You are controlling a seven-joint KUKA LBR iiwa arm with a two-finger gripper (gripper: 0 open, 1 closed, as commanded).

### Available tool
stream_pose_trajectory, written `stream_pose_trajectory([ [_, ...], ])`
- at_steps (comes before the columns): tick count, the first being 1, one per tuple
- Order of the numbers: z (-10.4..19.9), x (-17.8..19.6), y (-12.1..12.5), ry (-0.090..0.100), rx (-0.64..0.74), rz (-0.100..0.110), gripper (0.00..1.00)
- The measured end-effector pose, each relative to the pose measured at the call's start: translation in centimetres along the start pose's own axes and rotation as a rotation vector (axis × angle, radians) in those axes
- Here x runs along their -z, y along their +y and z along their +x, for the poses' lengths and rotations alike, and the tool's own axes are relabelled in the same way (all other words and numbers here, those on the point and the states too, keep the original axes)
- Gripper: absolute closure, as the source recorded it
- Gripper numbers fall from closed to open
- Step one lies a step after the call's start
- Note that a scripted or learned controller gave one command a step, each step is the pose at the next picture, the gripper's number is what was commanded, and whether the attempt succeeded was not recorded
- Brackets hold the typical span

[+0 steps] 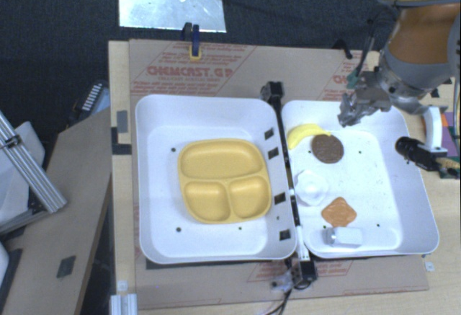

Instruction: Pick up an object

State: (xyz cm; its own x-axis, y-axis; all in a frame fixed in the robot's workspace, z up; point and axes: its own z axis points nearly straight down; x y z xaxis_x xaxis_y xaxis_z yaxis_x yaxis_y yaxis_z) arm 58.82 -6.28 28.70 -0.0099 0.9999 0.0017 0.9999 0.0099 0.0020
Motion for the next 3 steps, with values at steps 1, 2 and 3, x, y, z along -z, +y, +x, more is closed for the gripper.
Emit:
stream_pose_trajectory([
  [1, 5.8, -0.7, -0.5, 0.0, 0.001, 0.001, 1.0],
  [2, 9.8, -1.6, -1.5, 0.0, -0.001, 0.002, 1.0],
  [3, 14.9, -4.3, -2.8, 0.0, -0.001, 0.003, 1.0],
])
